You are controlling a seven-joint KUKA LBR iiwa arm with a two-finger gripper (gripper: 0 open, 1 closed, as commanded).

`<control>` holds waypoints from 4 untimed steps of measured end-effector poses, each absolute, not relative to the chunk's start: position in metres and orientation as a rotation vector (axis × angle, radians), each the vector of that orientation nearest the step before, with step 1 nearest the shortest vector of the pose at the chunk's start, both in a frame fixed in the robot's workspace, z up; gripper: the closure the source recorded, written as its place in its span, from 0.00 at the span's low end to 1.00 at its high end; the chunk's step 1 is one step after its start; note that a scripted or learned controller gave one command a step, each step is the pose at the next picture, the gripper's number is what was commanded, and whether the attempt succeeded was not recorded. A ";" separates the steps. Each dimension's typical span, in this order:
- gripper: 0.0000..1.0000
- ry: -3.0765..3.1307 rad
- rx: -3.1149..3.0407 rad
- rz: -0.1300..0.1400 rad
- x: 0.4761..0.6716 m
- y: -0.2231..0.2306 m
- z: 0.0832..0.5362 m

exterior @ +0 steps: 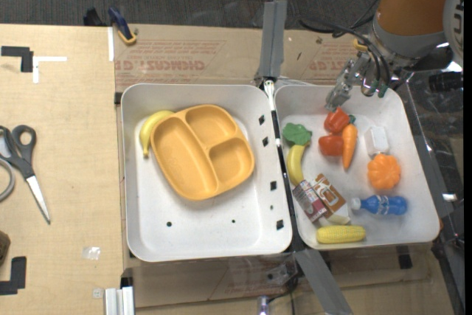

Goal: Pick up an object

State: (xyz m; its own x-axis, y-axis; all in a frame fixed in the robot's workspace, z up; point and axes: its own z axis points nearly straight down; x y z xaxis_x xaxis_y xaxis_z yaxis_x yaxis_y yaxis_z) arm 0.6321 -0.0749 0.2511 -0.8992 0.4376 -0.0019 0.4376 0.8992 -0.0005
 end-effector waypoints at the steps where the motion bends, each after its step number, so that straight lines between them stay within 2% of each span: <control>1: 0.00 3.060 0.705 -0.002 0.632 -0.075 0.251; 2: 0.00 3.003 0.931 -0.002 0.587 -0.105 0.155; 3: 0.00 3.004 0.919 -0.001 0.603 -0.107 0.090; 4: 1.00 3.005 0.914 -0.003 0.604 -0.107 0.098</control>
